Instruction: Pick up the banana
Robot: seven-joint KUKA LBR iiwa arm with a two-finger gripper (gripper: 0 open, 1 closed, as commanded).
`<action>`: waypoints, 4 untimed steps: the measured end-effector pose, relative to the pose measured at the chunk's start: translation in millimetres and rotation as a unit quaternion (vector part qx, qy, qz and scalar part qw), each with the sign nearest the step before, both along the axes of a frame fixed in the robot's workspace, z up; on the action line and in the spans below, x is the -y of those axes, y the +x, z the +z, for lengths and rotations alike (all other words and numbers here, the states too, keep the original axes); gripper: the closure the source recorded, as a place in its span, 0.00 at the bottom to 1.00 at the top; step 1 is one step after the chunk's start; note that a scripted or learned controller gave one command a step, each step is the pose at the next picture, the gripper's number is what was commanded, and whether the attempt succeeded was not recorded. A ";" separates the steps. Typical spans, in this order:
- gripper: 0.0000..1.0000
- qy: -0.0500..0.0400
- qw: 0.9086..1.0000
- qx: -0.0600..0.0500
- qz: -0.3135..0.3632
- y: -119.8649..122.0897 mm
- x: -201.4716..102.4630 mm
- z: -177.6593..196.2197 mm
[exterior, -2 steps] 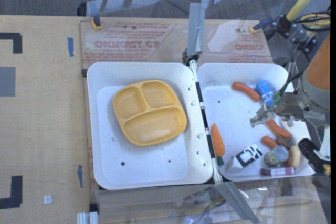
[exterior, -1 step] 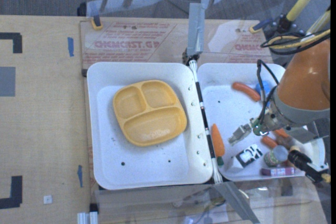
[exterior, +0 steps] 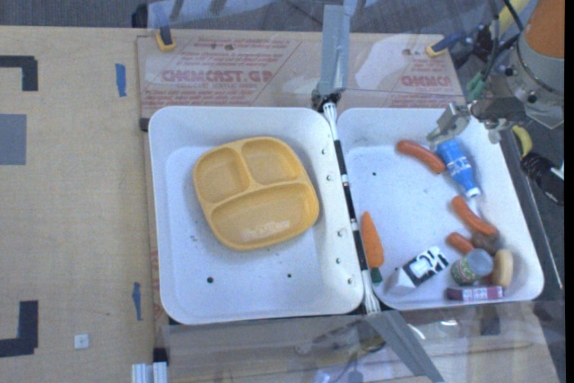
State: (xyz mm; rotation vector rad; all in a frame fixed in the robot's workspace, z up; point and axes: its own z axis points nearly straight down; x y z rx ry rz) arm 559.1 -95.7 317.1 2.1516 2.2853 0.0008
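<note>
Gripper (exterior: pixel 462 119) over the right bin's (exterior: pixel 395 126) far edge; banana not identifiable among the items.

The arm (exterior: pixel 538 40) reaches in from the right, gripper above the blue tube (exterior: pixel 459 166), beside an orange sausage (exterior: pixel 421 156); finger spread cannot be told. No clear banana: a pale yellowish piece (exterior: pixel 504 266) lies in the near right corner, well apart from the gripper, crowded by a small can (exterior: pixel 473 266) and sausages. A carrot (exterior: pixel 371 239) lies along the bin's left wall. Bin centre open. The left bin (exterior: pixel 170 193) holds a yellow divided plate (exterior: pixel 256 191).
</note>
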 end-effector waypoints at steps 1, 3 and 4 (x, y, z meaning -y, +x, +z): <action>0.00 0.001 1.000 -0.001 -0.020 -10.5 63.6 -16.5; 0.00 0.000 0.928 0.000 0.372 -51.2 35.4 -75.6; 0.00 0.000 0.819 0.000 0.574 -78.6 3.4 -141.9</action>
